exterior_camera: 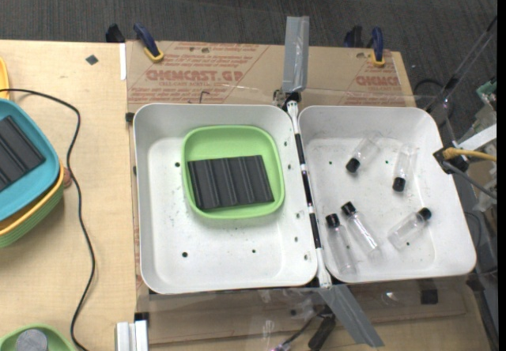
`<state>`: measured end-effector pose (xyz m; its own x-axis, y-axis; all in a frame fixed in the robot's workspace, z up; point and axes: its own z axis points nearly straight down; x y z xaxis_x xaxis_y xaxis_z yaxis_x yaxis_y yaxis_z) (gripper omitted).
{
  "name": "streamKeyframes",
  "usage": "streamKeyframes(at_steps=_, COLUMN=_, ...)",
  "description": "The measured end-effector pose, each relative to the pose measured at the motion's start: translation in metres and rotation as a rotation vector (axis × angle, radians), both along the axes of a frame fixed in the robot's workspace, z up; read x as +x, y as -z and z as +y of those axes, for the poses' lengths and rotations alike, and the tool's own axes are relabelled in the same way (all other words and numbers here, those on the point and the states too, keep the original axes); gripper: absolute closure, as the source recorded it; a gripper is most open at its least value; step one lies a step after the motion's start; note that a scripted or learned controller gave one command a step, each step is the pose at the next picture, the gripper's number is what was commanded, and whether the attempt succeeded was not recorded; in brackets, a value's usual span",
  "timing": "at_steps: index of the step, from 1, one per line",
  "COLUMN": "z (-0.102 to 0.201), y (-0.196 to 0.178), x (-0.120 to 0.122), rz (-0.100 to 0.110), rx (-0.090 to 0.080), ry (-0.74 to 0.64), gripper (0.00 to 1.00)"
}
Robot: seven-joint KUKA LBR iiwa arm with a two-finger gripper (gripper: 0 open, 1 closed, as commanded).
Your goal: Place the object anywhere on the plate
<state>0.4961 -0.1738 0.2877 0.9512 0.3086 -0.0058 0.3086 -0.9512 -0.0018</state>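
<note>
A green square plate lies in the left white bin, toward its back. A dark ribbed pad covers the plate's middle. In the right white bin lie several clear vials with black caps: one at the back, one to its right, a pair near the front left, and one at the front right. All of them lie flat on the bin floor.
Cardboard held by blue-and-yellow clamps lies under the bins. A stack of teal and green plates sits on the wooden bench at the left, with a black cable beside it. A yellow-tipped fitting pokes in over the right bin's edge.
</note>
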Motion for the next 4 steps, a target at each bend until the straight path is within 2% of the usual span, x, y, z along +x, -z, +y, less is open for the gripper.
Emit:
streamKeyframes(at_steps=1, z=-0.049, y=-0.002, x=0.005, rz=0.0, rx=-0.001, ry=0.095, gripper=0.0)
streamKeyframes(at_steps=3, z=-0.048, y=0.019, x=-0.019, rz=0.001, rx=0.0, ry=0.114, gripper=0.0)
streamKeyframes(at_steps=4, z=-0.048, y=0.036, x=-0.019, rz=0.001, rx=0.001, ry=0.116, gripper=0.0)
